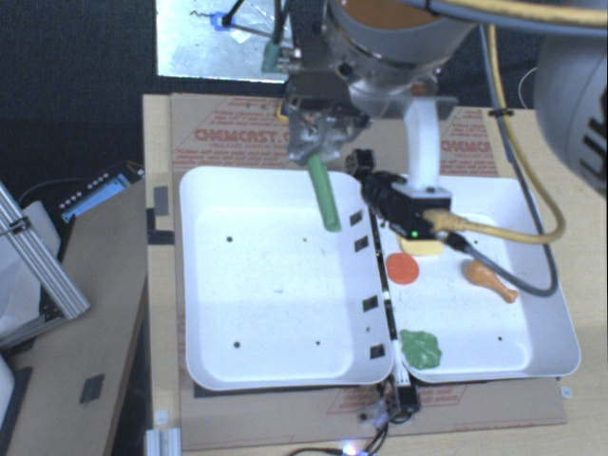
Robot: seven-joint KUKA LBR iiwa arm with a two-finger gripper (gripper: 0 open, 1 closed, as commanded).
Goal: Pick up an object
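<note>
While the jaws [315, 155] are clamped on the green stick [325, 196], it hangs above the left bin [218, 350]: pick looks done; orange disc [404, 270] lies right of the stick.

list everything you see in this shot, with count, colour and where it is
bins: 2, white, side by side on the bench
green stick: 1, green, hanging from the gripper over the left bin's far right part
red disc: 1, red-orange, right bin, near the divider
yellow piece: 1, yellow, right bin, just behind the disc
orange drumstick shape: 1, orange, right bin, right of the disc
green lump: 1, green, right bin, near corner
gripper: 1, grey metal, shut on the stick's top
</note>
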